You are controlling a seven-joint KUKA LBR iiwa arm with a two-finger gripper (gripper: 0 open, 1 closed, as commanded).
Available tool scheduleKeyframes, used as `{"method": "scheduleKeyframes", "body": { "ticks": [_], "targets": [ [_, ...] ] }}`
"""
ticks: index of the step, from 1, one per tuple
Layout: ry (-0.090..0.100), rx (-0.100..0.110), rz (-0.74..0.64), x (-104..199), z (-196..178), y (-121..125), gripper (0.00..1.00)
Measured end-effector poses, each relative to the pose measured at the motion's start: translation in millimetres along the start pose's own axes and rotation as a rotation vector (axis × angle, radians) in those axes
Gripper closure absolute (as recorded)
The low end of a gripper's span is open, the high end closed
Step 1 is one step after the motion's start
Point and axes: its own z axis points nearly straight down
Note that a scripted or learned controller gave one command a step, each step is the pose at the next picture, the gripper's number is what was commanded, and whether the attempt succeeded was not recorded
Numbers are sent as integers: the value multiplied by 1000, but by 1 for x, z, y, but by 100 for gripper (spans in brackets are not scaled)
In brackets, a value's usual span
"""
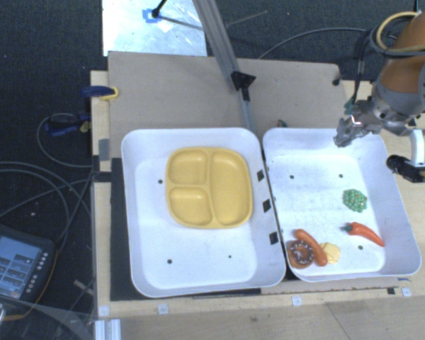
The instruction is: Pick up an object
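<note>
The right bin (pixel 319 168) holds a green bunch of peas (pixel 354 200), an orange-red chili pepper (pixel 364 233), a red sausage (pixel 309 245), a brown chocolate donut (pixel 299 254) and a small pale yellow piece (pixel 331 251). These lie in the bin's near right part. My gripper (pixel 345 133) hangs over the far right corner of that bin, well away from the food. Nothing shows between its fingers, and their spread is too small to read.
The left bin (pixel 145 261) carries a yellow three-compartment plate (pixel 209 187). A grey pole (pixel 219 34) slants across the back of the bench. Cables and a teach pendant (pixel 10 261) lie on the floor at the left.
</note>
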Motion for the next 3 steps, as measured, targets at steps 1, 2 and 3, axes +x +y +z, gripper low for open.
{"method": "scheduleKeyframes", "body": {
  "ticks": [1, 2, 3],
  "targets": [
    [0, 2, -1, 0, -40, 2, 100],
    [4, 6, -4, 59, -52, -1, 100],
    [4, 7, -3, 106, -63, -11, 100]
  ]
}}
